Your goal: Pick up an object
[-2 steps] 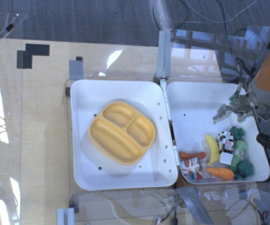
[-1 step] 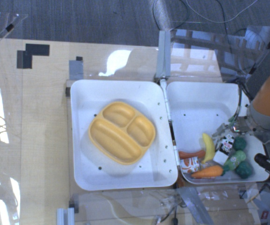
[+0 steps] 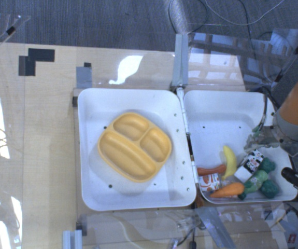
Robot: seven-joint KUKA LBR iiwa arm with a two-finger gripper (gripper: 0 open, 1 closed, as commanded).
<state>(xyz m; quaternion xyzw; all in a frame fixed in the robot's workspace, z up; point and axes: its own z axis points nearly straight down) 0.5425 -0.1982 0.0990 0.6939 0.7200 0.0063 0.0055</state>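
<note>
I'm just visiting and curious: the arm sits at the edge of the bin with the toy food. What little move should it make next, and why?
Probably shift a little left and down toward the banana. The arm sits at the right bin's right edge, and the banana lies fairly apart from the carrot and broccoli.

The table (image 3: 34, 139) was pale wood, with black tape patches (image 3: 34, 60) near its far left corner and a small grey block (image 3: 84, 77) beside them. Two shallow white bins sat directly on it, touching side by side: the left bin (image 3: 86, 154) and the right bin (image 3: 221, 105).
</note>
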